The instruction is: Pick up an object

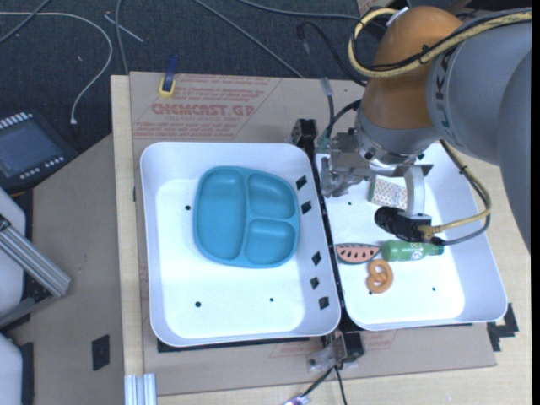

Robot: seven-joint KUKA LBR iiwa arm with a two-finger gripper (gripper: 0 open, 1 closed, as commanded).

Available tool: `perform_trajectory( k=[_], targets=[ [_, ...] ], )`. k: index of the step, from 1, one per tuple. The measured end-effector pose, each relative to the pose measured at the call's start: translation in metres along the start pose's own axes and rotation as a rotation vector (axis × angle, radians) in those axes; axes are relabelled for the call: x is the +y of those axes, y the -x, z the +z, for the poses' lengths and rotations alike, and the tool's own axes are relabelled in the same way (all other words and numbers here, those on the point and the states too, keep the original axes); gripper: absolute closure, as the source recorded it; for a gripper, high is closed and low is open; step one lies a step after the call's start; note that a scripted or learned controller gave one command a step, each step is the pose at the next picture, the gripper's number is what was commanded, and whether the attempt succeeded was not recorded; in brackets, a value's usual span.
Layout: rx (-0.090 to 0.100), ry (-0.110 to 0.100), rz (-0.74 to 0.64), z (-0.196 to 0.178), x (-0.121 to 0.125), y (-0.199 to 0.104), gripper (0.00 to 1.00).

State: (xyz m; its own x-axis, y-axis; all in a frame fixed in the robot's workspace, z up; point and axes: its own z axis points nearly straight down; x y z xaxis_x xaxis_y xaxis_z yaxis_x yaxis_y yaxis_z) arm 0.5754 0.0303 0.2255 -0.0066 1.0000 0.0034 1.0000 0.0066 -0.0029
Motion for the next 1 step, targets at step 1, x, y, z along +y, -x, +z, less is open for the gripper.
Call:
perform_trajectory(
  k=[1],
  targets=[
    [0.000, 0.004, 0.000, -0.0095, 0.0000, -0.0549, 1.00]
  ],
)
